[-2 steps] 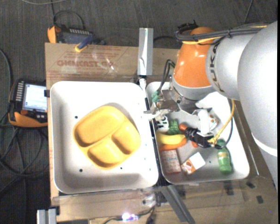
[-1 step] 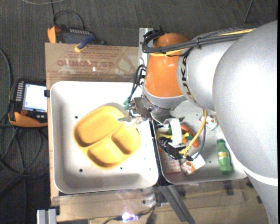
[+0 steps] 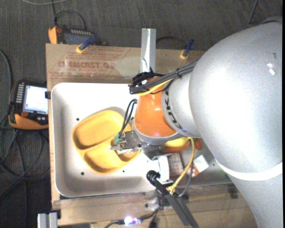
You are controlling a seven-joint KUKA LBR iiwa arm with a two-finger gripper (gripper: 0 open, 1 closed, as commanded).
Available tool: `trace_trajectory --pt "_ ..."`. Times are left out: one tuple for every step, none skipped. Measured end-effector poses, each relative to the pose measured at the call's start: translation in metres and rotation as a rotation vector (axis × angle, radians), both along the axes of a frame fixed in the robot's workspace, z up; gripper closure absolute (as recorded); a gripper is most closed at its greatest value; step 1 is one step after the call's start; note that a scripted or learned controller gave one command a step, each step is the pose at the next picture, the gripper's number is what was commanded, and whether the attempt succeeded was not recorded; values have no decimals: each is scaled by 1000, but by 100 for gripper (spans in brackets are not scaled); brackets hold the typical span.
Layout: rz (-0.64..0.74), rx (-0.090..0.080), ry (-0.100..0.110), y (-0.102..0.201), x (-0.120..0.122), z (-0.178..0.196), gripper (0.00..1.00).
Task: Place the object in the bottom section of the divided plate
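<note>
A yellow divided plate [image 3: 98,128] lies in the left white bin [image 3: 62,175], with a large section at the top left and a smaller section [image 3: 103,159] at the bottom. My gripper [image 3: 125,144] hangs under the orange wrist band [image 3: 151,118], over the plate's right edge where the sections meet. The wrist body hides what lies between the fingers, and I cannot make out any object held there.
The grey arm [image 3: 237,103] covers most of the right bin. Below it show a yellow-orange item [image 3: 181,144], a brown packet [image 3: 176,165] and a white piece [image 3: 200,164]. A metal post [image 3: 148,46] stands behind the bins. A teach pendant [image 3: 31,103] lies off the bench at left.
</note>
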State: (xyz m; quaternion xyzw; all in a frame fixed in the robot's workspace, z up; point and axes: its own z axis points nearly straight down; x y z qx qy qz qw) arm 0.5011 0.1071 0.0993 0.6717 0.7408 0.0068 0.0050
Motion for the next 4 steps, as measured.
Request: trace_trajectory --pt "10 7 -6 6 1 2 0" --pt "6 1 3 3 -1 8 100" --pt "9 3 -5 5 1 11 0" --pt "6 1 2 3 0 18 100"
